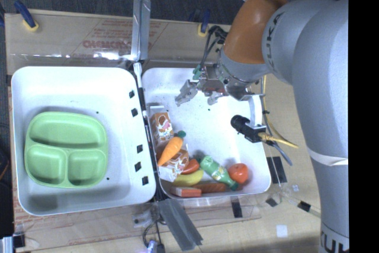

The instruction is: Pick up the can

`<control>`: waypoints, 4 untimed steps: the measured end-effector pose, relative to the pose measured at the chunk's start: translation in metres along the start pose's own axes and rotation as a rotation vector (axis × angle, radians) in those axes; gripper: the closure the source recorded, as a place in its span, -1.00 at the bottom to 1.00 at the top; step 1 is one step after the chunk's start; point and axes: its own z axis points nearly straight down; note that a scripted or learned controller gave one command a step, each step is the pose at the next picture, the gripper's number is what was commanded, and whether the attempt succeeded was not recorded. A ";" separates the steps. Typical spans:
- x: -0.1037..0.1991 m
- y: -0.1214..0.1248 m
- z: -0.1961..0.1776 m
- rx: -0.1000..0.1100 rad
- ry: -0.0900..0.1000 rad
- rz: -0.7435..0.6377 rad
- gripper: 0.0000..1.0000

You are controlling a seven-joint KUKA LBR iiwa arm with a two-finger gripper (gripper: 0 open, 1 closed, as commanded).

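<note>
Overhead, the gripper (188, 92) hangs over the upper part of the right bin (260, 183); whether it is open I cannot tell, and it seems to hold nothing. What looks like the can (161, 125) lies by the left wall, crowded by a carrot (170, 150), green bottle (217, 172) and tomato (238, 173). A green tray (65, 149) sits in the left bin (35, 83).

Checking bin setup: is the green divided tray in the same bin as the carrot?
No. The green tray lies in the left bin, while the carrot lies in the right bin among the other items.
</note>
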 end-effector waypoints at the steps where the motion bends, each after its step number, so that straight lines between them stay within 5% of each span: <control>1: -0.077 -0.034 0.103 -0.001 0.000 0.143 -1.00; 2: -0.076 -0.033 0.093 -0.001 -0.001 0.137 1.00; 3: -0.065 -0.022 0.094 -0.006 -0.002 0.263 1.00; 4: -0.005 -0.058 -0.013 -0.003 0.001 0.203 1.00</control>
